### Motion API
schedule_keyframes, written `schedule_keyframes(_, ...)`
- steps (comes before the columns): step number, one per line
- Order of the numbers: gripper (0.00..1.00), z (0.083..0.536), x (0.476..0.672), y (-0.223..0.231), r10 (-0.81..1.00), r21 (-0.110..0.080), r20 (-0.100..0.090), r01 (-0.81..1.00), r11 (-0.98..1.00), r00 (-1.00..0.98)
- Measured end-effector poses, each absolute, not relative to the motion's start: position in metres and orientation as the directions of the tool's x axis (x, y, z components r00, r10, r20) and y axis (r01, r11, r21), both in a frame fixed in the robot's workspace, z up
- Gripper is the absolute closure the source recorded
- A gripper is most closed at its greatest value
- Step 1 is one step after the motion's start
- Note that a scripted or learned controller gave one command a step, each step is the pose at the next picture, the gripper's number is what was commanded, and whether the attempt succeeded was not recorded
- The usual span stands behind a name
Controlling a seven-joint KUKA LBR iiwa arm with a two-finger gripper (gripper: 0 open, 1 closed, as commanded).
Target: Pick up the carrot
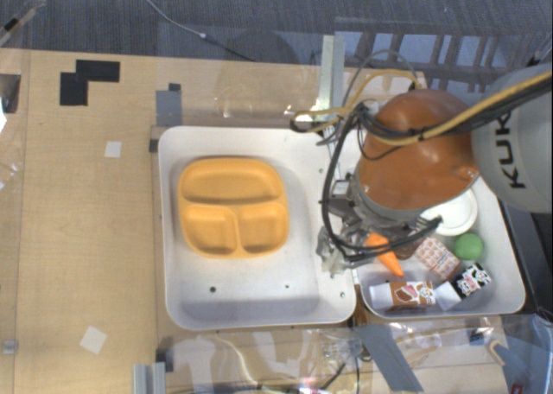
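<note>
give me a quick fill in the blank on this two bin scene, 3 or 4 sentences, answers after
1. The divided yellow tray lies in the ____ bin.
2. The yellow tray has ____ compartments.
3. The carrot lies in the right bin, just below the arm's ____ band.
4. The round ball near the right bin's far side is ____ in colour.

Missing words: left; three; orange; green

Yellow tray (pixel 232 206); green ball (pixel 469 246)
</note>
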State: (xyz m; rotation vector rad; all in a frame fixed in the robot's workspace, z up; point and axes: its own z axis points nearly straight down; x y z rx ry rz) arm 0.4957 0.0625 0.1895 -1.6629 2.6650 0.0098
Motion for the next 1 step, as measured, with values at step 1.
schedule_keyframes(1,1.00,0.2988,0.4987,-0.0047,-0.872,-0.017,-0.008,-0.872,0.490,-0.490)
